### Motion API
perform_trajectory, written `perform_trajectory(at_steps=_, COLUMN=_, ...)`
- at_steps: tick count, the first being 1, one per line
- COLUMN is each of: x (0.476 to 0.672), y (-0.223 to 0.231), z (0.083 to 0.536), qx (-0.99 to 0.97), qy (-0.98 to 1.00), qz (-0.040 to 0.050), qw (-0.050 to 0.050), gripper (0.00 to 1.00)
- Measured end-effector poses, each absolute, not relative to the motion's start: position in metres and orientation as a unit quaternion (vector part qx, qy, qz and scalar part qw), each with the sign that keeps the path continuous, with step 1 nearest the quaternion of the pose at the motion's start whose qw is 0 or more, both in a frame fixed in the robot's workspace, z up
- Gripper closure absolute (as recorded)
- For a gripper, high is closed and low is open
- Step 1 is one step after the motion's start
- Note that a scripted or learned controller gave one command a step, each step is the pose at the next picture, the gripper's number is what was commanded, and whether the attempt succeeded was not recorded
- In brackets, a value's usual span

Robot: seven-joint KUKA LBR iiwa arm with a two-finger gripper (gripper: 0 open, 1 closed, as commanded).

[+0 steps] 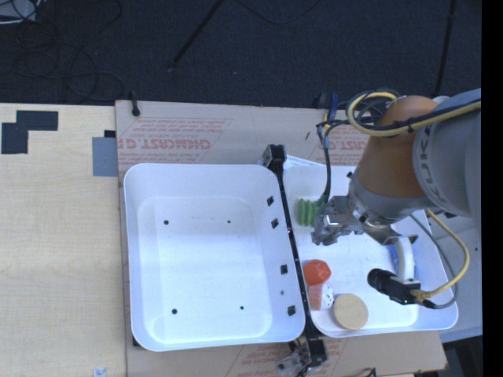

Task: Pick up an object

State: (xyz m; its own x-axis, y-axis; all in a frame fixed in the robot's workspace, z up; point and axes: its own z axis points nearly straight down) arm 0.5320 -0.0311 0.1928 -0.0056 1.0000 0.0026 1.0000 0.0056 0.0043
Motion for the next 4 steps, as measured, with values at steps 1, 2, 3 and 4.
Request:
perform_trajectory(at_steps=1, x=0.526, y=-0.084, z=0.135, qx=0.709, qy=0.705, qz=-0.0033, qw=-0.003, gripper=1.00)
perform_trajectory(at_steps=2, x=0.523, y=-0.087, z=0.087, qx=0.708, qy=0.707, qz=0.0000, qw=0.000, gripper=1.00)
perform_trajectory(at_steps=3, x=0.559, y=-0.042, z=0.194, qx=0.705, qy=0.709, qz=0.0030, qw=0.002, gripper=1.00)
perform_trajectory(at_steps=4, x=0.492, y=0.000, z=0.243, qx=0.706, qy=0.708, qz=0.0000, qw=-0.002, gripper=1.00)
